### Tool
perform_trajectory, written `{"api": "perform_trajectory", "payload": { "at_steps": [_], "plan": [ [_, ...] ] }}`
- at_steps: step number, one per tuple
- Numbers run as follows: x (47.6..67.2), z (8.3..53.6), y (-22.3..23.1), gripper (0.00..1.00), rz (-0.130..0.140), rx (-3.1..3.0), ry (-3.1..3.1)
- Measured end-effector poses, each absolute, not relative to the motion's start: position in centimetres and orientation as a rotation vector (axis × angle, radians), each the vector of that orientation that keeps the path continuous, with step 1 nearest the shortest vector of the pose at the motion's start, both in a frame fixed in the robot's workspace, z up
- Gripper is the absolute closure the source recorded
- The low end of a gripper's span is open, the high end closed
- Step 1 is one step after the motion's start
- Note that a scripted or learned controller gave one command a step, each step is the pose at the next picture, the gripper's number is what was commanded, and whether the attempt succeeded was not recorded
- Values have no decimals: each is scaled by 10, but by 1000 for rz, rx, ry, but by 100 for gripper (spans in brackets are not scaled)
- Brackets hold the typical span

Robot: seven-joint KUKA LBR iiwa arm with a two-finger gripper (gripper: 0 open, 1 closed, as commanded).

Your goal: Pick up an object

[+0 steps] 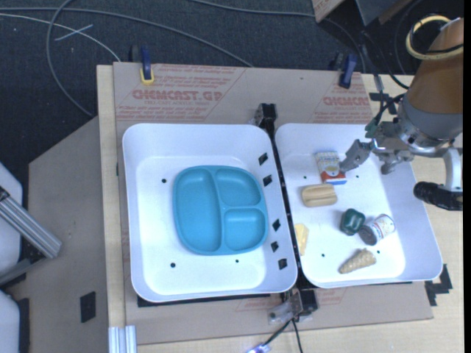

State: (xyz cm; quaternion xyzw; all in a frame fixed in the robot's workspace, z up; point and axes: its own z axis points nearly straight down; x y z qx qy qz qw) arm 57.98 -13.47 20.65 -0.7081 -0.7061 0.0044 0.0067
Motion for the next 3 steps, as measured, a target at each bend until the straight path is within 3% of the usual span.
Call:
{"api": "perform_trajectory", "payload": {
  "at_steps": [1, 3],
  "plan": [
    [583, 215, -134, 0, 0, -2220, -2221],
    [580, 126, -126, 0, 4, -2216, -2218]
  ]
}}
